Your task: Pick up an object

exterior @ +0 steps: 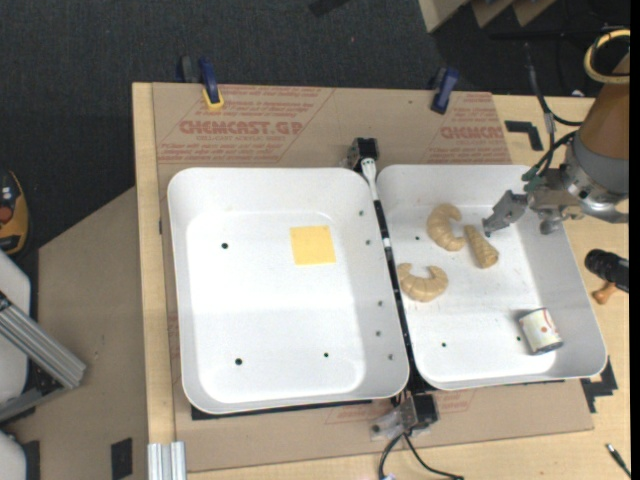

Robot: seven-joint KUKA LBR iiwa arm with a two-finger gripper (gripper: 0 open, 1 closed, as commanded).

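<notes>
From above, we saw two shallow white bins side by side on a cardboard-topped counter, the sheet held at its far edge by two blue clamps.

The left bin held one item: a flat yellow square, lying approx. at the bin's centre, a little toward the far side.

The right bin held four items. Two croissant-shaped pieces lay in its left half, one nearer the far side, the other closer to the camera and just beside the divide between the bins. A short tan stick-like piece lay tilted just right of the far croissant, close to touching it. A small white-and-grey cylinder lay on its side near the bin's near-right corner, well apart from the rest.

The arm reached in from the right, w/ its end effector over the right bin's far half, just above and right of the tan piece. We couldn't tell whether it was apart or together; nothing showed in its grip.

A black connector sat at the far end of the seam between the bins.
</notes>
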